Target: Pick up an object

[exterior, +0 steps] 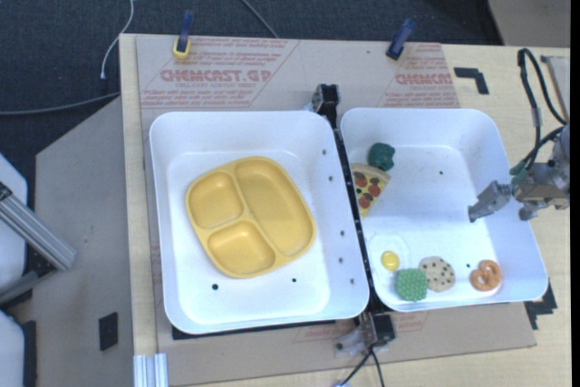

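By left wall, pizza slice tip-down.

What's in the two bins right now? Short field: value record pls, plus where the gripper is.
left bin: yellow divided plate, three compartments
right bin: six small toy foods
far left corner: dark green piece, pizza slice just below it
near edge, left to right: fried egg, light green round piece, cookie, pretzel
gripper: over right bin's right side, holding nothing
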Robot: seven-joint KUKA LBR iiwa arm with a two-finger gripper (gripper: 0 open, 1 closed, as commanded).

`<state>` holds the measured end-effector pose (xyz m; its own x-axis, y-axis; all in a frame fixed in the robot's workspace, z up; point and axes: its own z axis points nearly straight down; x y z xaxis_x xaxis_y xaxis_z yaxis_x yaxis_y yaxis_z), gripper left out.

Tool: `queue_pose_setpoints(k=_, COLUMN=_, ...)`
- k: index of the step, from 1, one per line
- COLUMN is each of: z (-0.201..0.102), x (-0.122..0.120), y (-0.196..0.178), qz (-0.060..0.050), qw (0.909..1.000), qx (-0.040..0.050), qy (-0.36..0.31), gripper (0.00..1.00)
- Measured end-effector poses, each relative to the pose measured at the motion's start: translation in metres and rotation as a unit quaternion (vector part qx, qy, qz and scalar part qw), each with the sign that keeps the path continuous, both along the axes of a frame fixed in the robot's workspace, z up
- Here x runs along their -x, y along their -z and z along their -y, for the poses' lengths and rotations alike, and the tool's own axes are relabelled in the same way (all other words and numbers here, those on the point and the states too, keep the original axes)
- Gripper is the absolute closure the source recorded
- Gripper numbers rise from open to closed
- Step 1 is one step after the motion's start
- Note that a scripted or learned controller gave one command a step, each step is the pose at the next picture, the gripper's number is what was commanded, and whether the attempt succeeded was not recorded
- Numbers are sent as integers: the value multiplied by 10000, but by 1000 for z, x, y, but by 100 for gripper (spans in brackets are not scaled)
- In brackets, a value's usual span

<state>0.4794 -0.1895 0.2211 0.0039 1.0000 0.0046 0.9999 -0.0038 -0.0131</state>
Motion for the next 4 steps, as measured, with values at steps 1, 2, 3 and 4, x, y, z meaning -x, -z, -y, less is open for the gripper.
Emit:
queue_pose_setpoints(k=1, z=0, x=-3, y=-6, qz=59, qw=10000, qx=16, qy=-20, gripper=0)
queue_pose_setpoints(k=2, z=7, x=0, y=40, qz=38, qw=10000, qx=8, qy=-12, gripper=0)
queue_pose_setpoints(k=3, z=3, x=0, y=100, qz=57, qw=10000, qx=14, qy=-19, gripper=0)
queue_pose_setpoints(k=4, z=2, x=0, y=138, qz=42, qw=10000, qx=6, qy=-17, gripper=0)
